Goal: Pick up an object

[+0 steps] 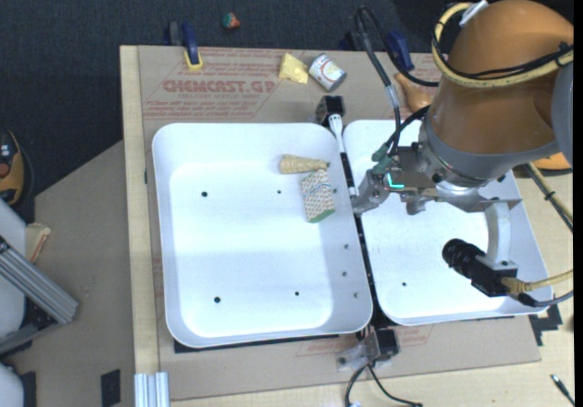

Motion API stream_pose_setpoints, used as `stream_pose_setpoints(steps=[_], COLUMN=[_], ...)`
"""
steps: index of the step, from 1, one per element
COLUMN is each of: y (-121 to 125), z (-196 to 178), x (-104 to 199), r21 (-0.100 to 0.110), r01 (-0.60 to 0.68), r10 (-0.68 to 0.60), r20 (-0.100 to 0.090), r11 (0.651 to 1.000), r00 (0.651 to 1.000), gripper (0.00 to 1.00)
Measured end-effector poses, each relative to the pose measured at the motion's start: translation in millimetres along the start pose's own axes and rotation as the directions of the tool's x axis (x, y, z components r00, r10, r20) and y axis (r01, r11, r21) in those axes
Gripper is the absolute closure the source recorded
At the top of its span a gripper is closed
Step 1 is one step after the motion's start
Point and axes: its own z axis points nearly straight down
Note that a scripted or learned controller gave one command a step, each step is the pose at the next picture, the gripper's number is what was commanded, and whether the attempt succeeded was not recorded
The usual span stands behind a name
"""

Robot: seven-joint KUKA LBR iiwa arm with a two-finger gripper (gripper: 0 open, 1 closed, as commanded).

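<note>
Left bin (pixel 182 241) front bare; patterned pouch (pixel 317 195), tan roll (pixel 301 164) near divider. Claw (pixel 366 198) beside pouch, grip state unclear.

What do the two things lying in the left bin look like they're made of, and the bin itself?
The tan piece looks like rough matte wood or cork, judging by its grainy beige surface. The patterned item seems soft fabric or mesh, with a fine checked print. The left bin looks like smooth, slightly glossy white plastic.

Two white bins (pixel 182 241) — two objects (pixel 316 194) in the left.
</note>
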Motion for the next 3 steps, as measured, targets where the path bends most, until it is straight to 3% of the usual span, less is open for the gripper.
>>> stream_pose_setpoints(steps=[1,2,3], y=[1,-2,-2], z=[-11,-63,-94], x=[0,-56,-13], r21=[-0.002,-0.007,-0.006], r01=[-0.001,-0.006,0.006], r10=[0.001,0.006,-0.006], r20=[0.000,0.002,0.000], r11=[1.000,1.000,1.000], r00=[1.000,1.000,1.000], gripper=[1.00,1.00,1.00])
